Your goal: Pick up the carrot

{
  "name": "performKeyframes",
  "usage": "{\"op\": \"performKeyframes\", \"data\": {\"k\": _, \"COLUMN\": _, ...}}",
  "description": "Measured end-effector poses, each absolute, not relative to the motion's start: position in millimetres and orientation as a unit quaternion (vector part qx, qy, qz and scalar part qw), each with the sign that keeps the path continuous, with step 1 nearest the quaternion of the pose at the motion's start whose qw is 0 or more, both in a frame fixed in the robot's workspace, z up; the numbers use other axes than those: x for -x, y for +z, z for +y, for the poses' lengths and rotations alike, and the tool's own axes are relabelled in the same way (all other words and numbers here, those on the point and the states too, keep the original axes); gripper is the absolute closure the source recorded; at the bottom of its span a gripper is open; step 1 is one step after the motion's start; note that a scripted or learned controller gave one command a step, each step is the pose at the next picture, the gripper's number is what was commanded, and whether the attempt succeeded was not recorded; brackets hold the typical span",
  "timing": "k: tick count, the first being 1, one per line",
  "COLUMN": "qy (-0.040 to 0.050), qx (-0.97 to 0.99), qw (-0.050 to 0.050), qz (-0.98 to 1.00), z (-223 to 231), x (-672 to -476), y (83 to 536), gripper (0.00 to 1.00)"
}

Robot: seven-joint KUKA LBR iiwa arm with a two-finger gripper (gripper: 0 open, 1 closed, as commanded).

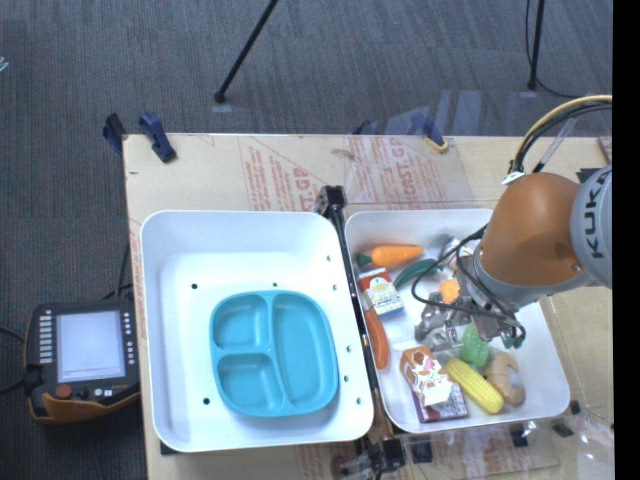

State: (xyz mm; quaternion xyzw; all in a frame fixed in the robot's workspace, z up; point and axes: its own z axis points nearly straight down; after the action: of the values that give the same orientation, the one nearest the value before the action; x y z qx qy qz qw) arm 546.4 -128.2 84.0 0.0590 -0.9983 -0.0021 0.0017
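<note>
The carrot [395, 255], orange with a green stub at its left end, lies on its side at the back left of the right bin [555, 363]. My gripper [443, 321] hangs low over the middle of that bin, in front of and to the right of the carrot, and apart from it. The orange-banded wrist [530, 233] covers the bin's right side. A small orange piece [450, 290] shows just beside the gripper's body; I cannot tell what it is.
Around the gripper lie a juice carton [381, 294], a red sausage-like item [377, 339], a snack box [431, 380], a corn cob [474, 386], a green item [474, 349] and a beige lump [505, 373]. The left bin [175, 258] holds a blue divided plate [272, 353].
</note>
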Motion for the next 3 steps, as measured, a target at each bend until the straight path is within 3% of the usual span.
{"op": "performKeyframes", "data": {"k": 1, "qy": -0.0010, "qx": 0.061, "qw": 0.001, "qz": -0.998, "z": -75, "x": -500.9, "y": 185, "gripper": 1.00}}
{"op": "performKeyframes", "data": {"k": 2, "qy": -0.0003, "qx": 0.147, "qw": -0.001, "qz": -0.989, "z": -119, "x": -550.8, "y": 254, "gripper": 1.00}}
{"op": "performKeyframes", "data": {"k": 3, "qy": -0.0031, "qx": -0.110, "qw": 0.005, "qz": -0.994, "z": -119, "x": -545.8, "y": 89, "gripper": 1.00}}
